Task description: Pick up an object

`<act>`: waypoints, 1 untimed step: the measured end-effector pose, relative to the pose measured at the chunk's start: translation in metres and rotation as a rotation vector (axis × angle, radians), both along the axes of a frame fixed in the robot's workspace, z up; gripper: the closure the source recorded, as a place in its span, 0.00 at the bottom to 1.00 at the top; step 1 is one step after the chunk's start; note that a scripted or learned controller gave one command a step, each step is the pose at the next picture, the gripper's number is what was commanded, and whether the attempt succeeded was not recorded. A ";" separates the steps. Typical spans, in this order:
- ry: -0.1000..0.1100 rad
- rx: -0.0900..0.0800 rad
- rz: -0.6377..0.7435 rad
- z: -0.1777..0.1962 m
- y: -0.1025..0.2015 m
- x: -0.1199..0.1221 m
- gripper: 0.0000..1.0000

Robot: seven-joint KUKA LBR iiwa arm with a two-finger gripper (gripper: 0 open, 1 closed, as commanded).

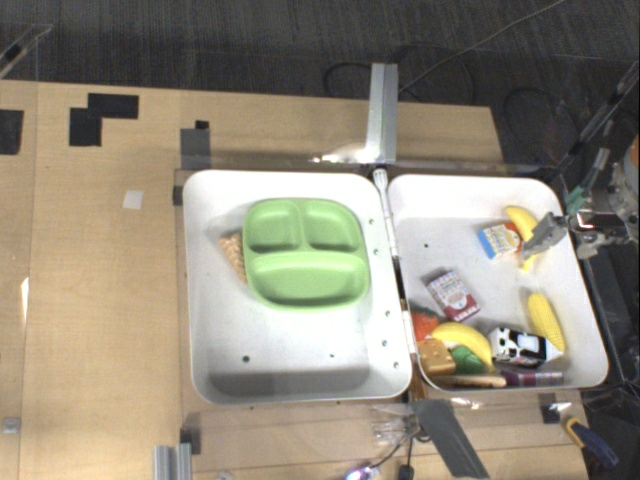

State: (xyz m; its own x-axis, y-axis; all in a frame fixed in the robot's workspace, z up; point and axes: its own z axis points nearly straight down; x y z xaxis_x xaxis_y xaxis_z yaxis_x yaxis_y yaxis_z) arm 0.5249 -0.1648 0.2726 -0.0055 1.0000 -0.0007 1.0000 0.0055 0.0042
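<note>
Yellow bananas (520,223) and (545,320) are lying in the right bin (440,203) among a small carton (497,239) and a packet (449,292). Beside the upper banana the gripper (540,238) is hanging; whether clenched or released, I cannot tell. A green tray (303,250) is sitting in the left bin (280,368).

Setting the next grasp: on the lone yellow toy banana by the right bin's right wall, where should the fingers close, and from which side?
Grip the yellow toy banana at its thick middle, coming straight down, fingers closing across its narrow width. It lies flat, lengthwise beside the right bin's wall, with bare floor on its left.
</note>
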 end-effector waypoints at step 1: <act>0.000 0.000 -0.113 -0.077 -0.017 -0.026 0.00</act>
